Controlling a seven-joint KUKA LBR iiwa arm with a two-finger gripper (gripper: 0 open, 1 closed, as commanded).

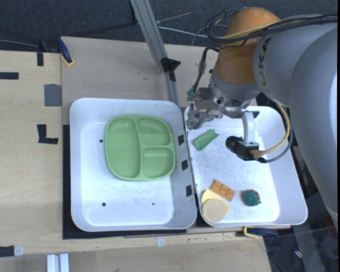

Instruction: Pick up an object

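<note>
A green block (204, 139) lies tilted in the right bin (283, 205), near its far left corner. My gripper (197, 117) hangs just above and left of that block, close to the bin's left wall. Nothing shows between its fingers. At the near end of the right bin rest a tan waffle-like piece (222, 190), a pale yellow round piece (215, 209) and a small green and red ball (250, 198).
The left bin (85, 208) holds a green divided plate (140, 147). A grey metal pole (153, 33) slants down to the bins' far edge. A black cable fitting (241, 147) hangs off my wrist over the right bin. My arm covers the bin's far right.
</note>
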